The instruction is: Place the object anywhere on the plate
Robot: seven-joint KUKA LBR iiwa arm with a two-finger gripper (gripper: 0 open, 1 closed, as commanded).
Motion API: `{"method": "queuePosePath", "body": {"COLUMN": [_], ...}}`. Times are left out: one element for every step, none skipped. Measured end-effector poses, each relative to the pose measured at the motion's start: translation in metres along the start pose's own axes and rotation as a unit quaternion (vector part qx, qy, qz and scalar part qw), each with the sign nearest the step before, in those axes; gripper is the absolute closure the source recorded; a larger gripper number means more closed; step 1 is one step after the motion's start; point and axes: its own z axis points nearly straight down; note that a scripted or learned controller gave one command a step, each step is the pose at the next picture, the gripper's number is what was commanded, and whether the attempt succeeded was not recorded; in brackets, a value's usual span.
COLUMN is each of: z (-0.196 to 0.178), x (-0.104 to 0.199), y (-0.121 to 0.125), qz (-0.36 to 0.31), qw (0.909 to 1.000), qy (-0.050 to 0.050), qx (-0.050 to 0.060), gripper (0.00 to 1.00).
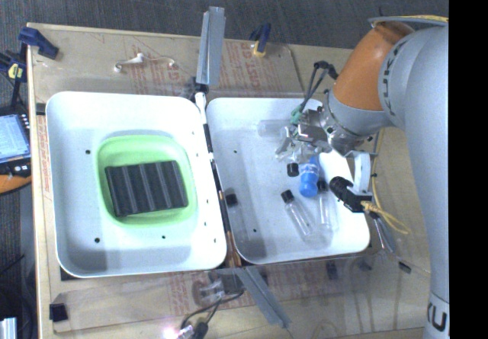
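End effector point(299, 153) over right bin point(252, 231)

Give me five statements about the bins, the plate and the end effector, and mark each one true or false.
1. The green plate lies in the left bin. True.
2. A dark ridged object rests on the plate. True.
3. The end effector hangs over the left bin. False: it is over the right bin.
4. A bottle with a blue part lies in the right bin. True.
5. The clear vial with a black cap lies on the plate. False: it lies in the right bin, near the blue bottle.
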Motion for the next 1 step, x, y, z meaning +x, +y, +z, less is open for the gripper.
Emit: {"method": "queuePosePath", "body": {"z": [0.0000], "x": [0.0000], "y": [0.0000], "qz": [0.000], "qw": [1.0000], "qy": [0.000], "qx": [0.000], "gripper": [0.00]}}
